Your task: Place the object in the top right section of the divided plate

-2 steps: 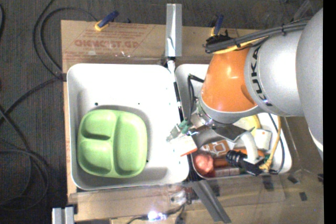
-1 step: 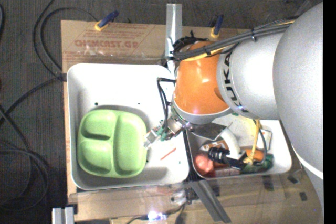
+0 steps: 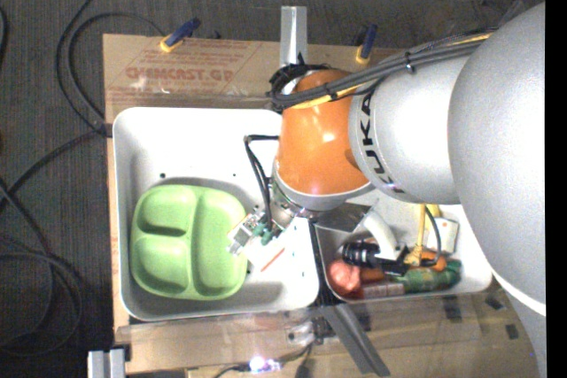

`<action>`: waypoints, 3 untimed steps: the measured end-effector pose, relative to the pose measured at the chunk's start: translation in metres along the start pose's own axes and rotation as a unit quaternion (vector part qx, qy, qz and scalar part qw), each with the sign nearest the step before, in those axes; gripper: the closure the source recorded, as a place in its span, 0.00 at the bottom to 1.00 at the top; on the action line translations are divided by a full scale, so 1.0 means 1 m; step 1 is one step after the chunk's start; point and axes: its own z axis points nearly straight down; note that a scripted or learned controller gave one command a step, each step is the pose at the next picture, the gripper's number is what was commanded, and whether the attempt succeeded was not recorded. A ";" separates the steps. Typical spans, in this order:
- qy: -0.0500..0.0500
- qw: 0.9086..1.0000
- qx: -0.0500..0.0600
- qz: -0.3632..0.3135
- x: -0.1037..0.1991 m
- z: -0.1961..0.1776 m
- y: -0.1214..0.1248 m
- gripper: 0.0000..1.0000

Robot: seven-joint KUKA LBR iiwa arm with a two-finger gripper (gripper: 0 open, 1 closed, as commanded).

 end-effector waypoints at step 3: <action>-0.001 0.943 -0.001 -0.333 -0.035 -0.001 -0.031 1.00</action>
